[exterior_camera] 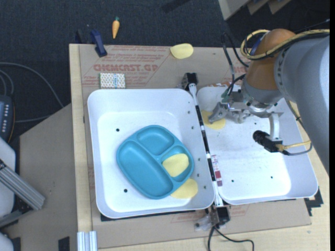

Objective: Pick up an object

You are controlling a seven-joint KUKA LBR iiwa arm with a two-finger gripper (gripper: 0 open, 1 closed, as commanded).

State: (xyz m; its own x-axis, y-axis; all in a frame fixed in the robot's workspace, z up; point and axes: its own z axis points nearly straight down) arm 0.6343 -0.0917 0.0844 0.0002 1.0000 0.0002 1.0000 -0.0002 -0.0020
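Overhead, slanted; both bins framed

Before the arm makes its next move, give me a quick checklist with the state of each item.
1. Gripper over the right bin: ok.
2. Target near it: ok, a yellow piece lies just below the gripper.
3. Piece held: cannot tell, the wrist hides the contact.
4. Piece away from the wall: not ok, it sits by the divider.
5. Left bin undisturbed: ok, blue tray lies flat with a yellow item in a compartment.
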